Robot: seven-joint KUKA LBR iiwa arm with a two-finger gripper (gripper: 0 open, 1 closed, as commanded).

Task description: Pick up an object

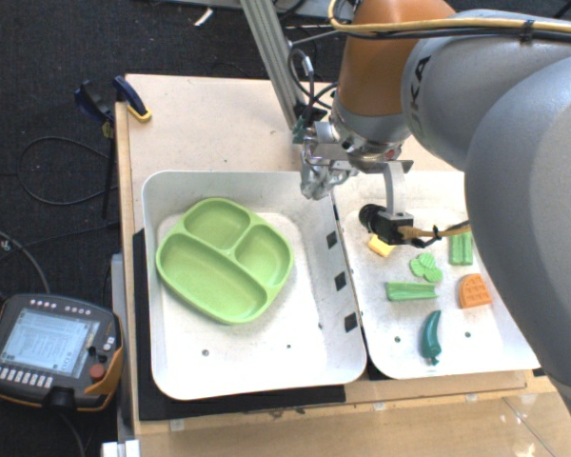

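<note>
White bins (266, 369) lie beneath the gripper (316, 184).

bright even overhead light, soft shadows, sharp focus.

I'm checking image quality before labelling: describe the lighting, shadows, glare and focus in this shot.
Camera view: even, soft overhead light; the white bins look bright but not blown out. The green plate casts only a faint shadow. The arm looms large and a little soft, being near the lens, with a mild sheen on its orange band. The small toys, like the teal one, are sharp enough to tell apart.
</note>
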